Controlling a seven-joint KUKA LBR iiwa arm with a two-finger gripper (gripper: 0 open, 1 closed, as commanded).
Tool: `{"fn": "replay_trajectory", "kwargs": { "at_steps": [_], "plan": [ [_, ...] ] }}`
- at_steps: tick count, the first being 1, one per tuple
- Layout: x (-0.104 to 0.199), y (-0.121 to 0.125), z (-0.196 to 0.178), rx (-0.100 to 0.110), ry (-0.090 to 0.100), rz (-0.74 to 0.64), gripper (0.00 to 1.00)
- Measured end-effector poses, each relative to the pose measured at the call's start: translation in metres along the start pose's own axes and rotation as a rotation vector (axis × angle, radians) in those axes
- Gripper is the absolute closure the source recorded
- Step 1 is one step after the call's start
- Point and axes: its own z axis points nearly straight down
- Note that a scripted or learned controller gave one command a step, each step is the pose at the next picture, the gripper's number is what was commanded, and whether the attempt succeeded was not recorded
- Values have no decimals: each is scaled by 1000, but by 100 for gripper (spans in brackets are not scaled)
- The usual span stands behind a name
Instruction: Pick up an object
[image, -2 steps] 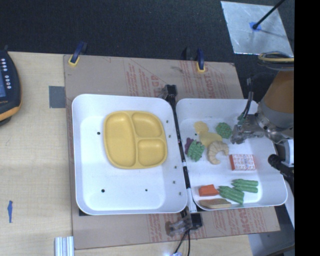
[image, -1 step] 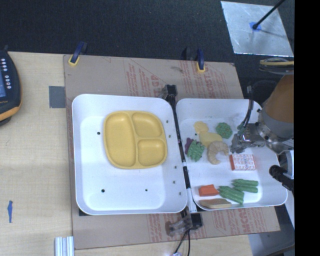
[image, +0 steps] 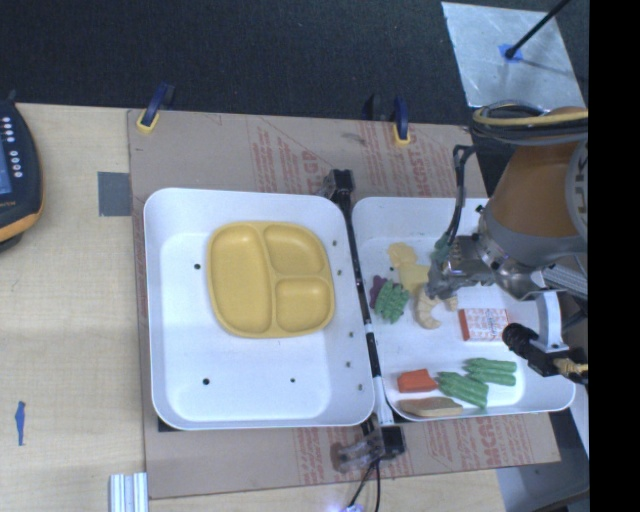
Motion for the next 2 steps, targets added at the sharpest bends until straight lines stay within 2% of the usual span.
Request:
{"fn": "replay_trajectory", "kwargs": {
  "at_steps": [1,2],
  "plan": [
    [-5,-1,2,3,-2,7,0],
    [-31,42,100,-5,-5,8,0]
  ]
}}
